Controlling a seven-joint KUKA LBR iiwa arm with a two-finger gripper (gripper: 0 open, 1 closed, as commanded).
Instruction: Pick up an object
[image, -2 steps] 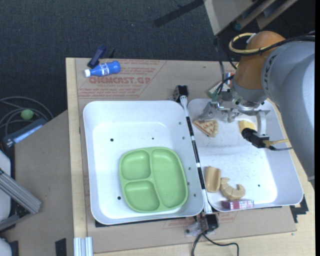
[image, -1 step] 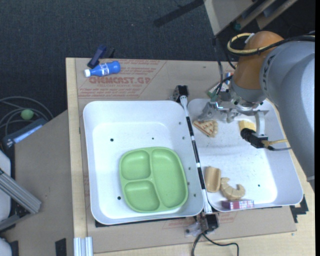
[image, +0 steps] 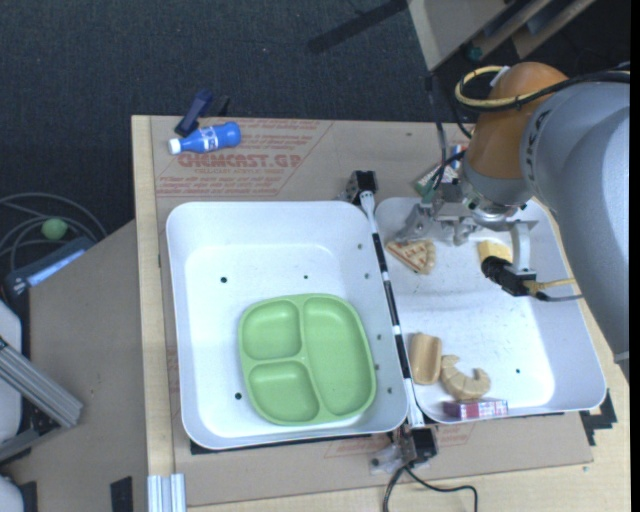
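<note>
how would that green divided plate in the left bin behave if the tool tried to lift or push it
The green divided plate lies flat in the left bin, so it should slide rather than tip or roll. It looks like stiff moulded plastic, probably light. Its low rounded rim and smooth surface may be slippery for a two-finger grasp.

Green tray (image: 305, 358), white bins (image: 200, 250), blue btl (image: 207, 138)

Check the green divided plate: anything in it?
Empty. The green plate lies flat in the left bin, and all three compartments show bare green.
</note>
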